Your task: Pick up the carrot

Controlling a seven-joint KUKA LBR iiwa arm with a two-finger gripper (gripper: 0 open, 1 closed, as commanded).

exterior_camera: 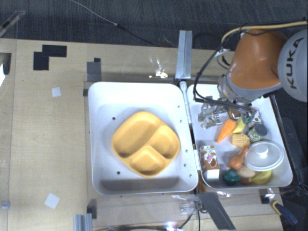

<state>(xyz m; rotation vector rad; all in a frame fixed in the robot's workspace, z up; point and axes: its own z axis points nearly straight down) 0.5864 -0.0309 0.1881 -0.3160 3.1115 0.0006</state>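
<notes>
The carrot (225,130) is orange and tapered. It lies slantwise in the upper middle of the right bin (281,177), thick end up and to the right. My gripper (211,114) hangs under the orange band (255,59) of the arm, just above and left of the carrot's thick end. The carrot rests among the other items and is not lifted. The arm's wrist hides the bin's top right part.
A yellow divided plate (144,141) sits in the left bin (103,105). Crowded around the carrot are a white bowl (262,154), a small printed carton (208,158), a yellow block (239,140), a brown-orange item (237,160), a green item (231,177) and a banana (262,178).
</notes>
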